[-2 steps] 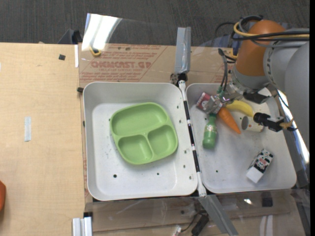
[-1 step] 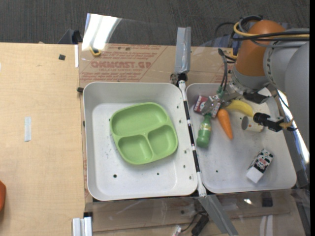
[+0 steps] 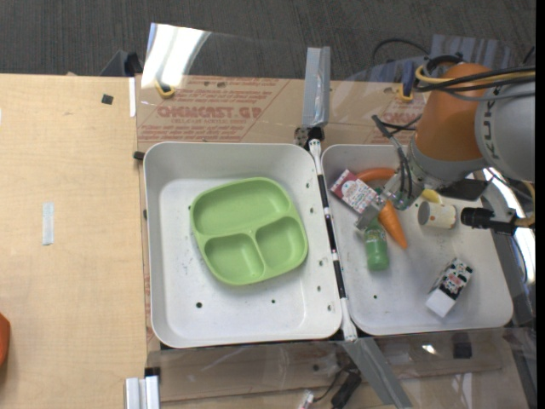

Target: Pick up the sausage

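- Sausage [image 3: 375, 175] lies at the back of the right bin [image 3: 477, 318], long axis left-right, its right end hidden under the arm.
- Gripper [image 3: 398, 196] hangs just beside it, over the carrot [image 3: 392, 225]; grip state impossible to tell.
- Green plate [image 3: 248, 229] sits in the left bin [image 3: 170, 254].

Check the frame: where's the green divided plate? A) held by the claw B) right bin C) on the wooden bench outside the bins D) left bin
D: the green divided plate lies flat in the left bin, while the claw is over the right bin.
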`<state>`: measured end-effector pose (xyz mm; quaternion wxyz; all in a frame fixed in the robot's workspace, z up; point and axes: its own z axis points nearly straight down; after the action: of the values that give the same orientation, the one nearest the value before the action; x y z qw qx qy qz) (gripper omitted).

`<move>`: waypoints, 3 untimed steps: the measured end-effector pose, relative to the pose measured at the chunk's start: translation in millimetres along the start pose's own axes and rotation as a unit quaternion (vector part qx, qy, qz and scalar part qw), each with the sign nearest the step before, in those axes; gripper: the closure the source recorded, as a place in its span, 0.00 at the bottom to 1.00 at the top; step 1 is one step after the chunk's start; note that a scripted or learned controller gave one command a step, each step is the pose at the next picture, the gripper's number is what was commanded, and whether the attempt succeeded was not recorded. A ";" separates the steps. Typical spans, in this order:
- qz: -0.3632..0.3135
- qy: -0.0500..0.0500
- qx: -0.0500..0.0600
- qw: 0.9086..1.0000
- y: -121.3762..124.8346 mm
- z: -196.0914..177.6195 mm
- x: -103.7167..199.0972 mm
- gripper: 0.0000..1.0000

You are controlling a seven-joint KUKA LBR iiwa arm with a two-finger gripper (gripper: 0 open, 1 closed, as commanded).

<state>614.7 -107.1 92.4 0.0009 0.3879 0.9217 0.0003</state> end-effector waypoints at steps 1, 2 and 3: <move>0.003 -0.001 -0.001 1.000 -0.6 -9.9 -1.8 1.00; 0.002 -0.001 -0.001 1.000 -0.4 -9.9 -1.7 0.00; 0.005 -0.003 -0.003 1.000 -0.8 -19.7 -3.4 1.00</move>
<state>616.5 -110.0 112.1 0.0046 0.3920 0.9199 0.0015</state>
